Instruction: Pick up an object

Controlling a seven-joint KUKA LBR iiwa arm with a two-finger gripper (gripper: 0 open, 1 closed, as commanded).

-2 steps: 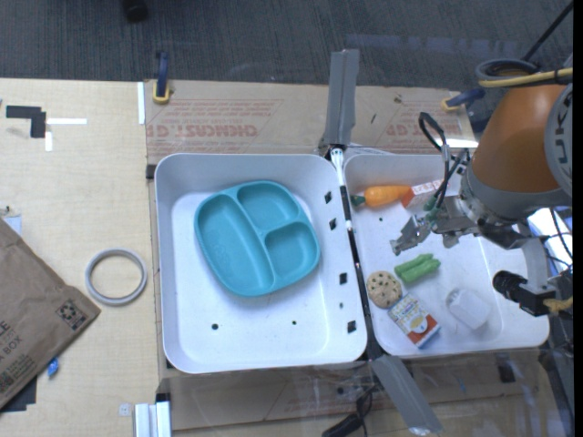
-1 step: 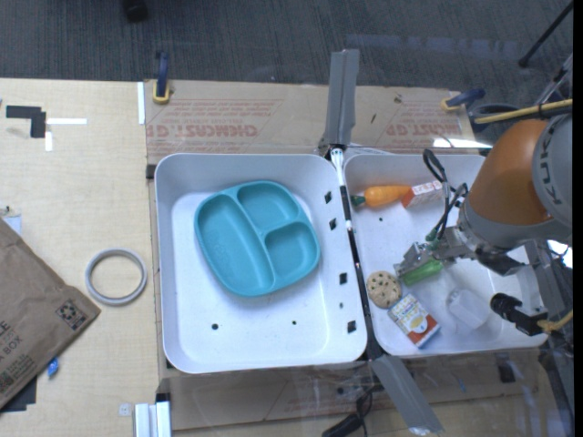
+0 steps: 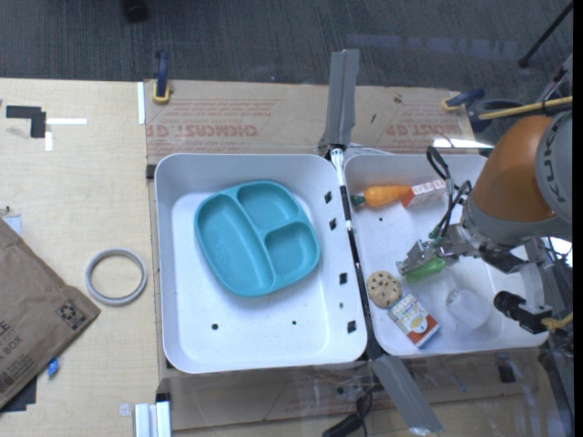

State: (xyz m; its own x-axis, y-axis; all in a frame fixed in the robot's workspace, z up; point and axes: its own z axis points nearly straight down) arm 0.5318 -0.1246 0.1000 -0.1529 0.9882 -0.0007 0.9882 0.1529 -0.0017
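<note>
The right bin [image 3: 474, 342] holds an orange carrot [image 3: 386, 195], a small white and pink packet [image 3: 426, 190], a round chocolate-chip cookie [image 3: 383, 288], a small orange and white carton [image 3: 413, 320] and a clear plastic cup [image 3: 465, 307]. My gripper [image 3: 420, 260] is low in the middle of this bin, just above the cookie and left of the cup. A green object [image 3: 431, 268] lies directly under its tip, partly hidden by it. The grey arm with its orange band [image 3: 512, 180] reaches in from the right.
A teal divided plate [image 3: 257, 237] lies in the left bin [image 3: 182, 335]. A tape ring [image 3: 117, 275] and a brown cardboard box [image 3: 32, 321] rest on the bench to the left. A grey divider post [image 3: 342, 98] stands between the bins at the back.
</note>
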